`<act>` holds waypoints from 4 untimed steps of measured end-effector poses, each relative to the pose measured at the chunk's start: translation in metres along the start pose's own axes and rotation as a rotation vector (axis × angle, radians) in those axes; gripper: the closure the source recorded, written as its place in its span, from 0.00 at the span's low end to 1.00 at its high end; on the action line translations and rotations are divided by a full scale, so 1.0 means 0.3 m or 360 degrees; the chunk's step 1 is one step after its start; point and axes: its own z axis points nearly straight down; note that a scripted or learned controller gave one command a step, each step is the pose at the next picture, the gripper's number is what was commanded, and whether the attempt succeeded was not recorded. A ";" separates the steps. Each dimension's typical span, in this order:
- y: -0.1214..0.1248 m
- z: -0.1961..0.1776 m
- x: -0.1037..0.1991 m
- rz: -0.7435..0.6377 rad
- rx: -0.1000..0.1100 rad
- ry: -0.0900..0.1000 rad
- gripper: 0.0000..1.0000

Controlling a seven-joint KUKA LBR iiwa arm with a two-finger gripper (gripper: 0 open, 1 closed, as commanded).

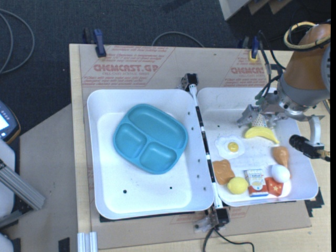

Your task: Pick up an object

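Whether the jaws are open or closed cannot be told from this slanted overhead view. Going left to right: a blue divided plate (150,138) lies in the left bin (105,193), and toy foods sit in the right bin (220,101) (fried egg (230,147), banana (261,134)). The gripper (258,118) hangs low just above the banana, wrist tilted in from the right, so the approach seems under way; next it likely needs a short descent and a squeeze.

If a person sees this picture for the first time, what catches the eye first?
The blue divided plate stands out, lying alone in the left bin. Next comes the cluster of toy food in the right bin: a banana, a fried egg and a lemon. The gripper hangs just above the banana.
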 end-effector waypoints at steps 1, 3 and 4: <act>-0.018 0.215 -0.108 0.0001 0.0004 0.0000 0.00; 0.143 0.262 -0.142 -0.0003 -0.0005 -0.0011 0.00; 0.155 0.211 -0.142 -0.0003 -0.0025 -0.0010 1.00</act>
